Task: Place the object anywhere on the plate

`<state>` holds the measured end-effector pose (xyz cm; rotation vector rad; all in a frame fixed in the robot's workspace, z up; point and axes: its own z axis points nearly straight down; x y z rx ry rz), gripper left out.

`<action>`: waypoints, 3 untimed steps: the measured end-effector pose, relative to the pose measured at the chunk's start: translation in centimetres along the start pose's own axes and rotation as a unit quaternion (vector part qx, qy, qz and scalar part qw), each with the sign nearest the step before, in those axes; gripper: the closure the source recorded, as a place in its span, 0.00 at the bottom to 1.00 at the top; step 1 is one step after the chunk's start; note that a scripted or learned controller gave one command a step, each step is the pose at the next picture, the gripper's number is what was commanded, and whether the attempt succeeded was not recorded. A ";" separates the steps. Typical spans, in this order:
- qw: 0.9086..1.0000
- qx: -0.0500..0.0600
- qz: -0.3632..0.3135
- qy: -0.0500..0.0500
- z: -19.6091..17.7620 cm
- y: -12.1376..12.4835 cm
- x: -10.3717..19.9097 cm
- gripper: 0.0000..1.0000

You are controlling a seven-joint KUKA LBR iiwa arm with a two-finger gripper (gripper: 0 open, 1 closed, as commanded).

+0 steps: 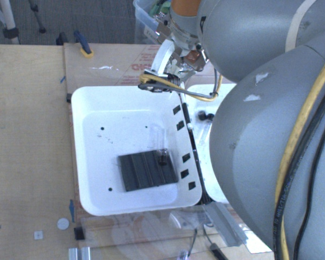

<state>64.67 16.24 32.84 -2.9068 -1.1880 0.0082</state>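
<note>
A dark ribbed plate (pixel 146 170) lies flat in the front half of the left white bin (pixel 92 145). A small dark object (pixel 163 157) rests at the plate's back right edge. Just behind it is a faint, clear shape (pixel 157 136) that I cannot identify. My gripper (pixel 172 73) hangs from the orange-banded wrist above the bin's back right rim, well above and behind the plate. A yellow cable runs across it.
The grey arm covers most of the right bin (pixel 206 123). A row of black tabs lines the divider between the bins (pixel 185 145). A clear tub (pixel 151 4) stands behind the bench, and small parts lie on the bench front left.
</note>
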 end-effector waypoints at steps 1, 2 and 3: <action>0.972 -0.002 -0.234 0.001 -6.4 -4.5 4.5 1.00; 0.954 -0.003 -0.300 0.002 -10.7 -6.0 2.9 1.00; 0.936 -0.001 -0.353 0.000 -10.6 -10.0 -1.3 1.00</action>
